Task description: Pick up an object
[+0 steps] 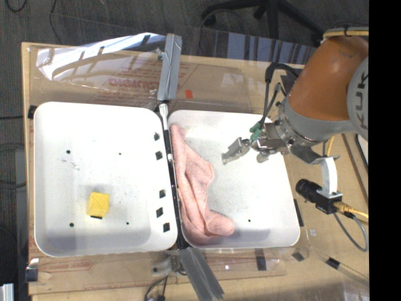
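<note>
Evidently, the gripper [245, 150] hung over the right bin [276, 218], its fingers [233, 152] spread and pinching nothing, just beside the pink cloth [195, 187] lying along that bin's left wall. A yellow block [98, 204] sat in the left bin [56, 124] on the desk [250, 68], well apart.

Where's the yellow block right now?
In the camera view, the yellow block lies in the left bin, near its front left corner, far from the pink cloth in the right bin.

I see a pink cloth [194, 190] lying crumpled lengthwise along the right bin's left wall, and a small yellow block [98, 205] flat on the left bin's floor.
</note>
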`<state>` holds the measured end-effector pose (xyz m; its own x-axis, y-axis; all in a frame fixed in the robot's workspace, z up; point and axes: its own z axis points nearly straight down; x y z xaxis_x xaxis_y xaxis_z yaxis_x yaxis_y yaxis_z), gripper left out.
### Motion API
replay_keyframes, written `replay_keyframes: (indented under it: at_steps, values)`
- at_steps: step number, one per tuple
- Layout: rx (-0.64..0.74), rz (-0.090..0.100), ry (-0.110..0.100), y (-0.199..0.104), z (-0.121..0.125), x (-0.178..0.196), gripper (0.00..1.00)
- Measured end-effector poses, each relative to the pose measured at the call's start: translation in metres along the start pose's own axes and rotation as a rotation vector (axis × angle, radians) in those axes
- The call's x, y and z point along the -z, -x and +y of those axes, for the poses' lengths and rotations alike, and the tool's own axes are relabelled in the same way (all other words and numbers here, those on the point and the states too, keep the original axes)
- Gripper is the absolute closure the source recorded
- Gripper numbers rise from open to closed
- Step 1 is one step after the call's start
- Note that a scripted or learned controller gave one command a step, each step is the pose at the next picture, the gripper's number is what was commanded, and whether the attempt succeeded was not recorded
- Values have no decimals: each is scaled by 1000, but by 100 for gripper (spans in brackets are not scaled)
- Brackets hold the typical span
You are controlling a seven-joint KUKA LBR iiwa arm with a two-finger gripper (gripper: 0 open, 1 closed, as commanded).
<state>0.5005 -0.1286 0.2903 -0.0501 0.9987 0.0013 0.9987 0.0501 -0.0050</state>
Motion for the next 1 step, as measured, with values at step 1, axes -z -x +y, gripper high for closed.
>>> replay_keyframes:
  at_steps: [1]
  values:
    - [124, 0, -1, -25, 5, -112, 0]
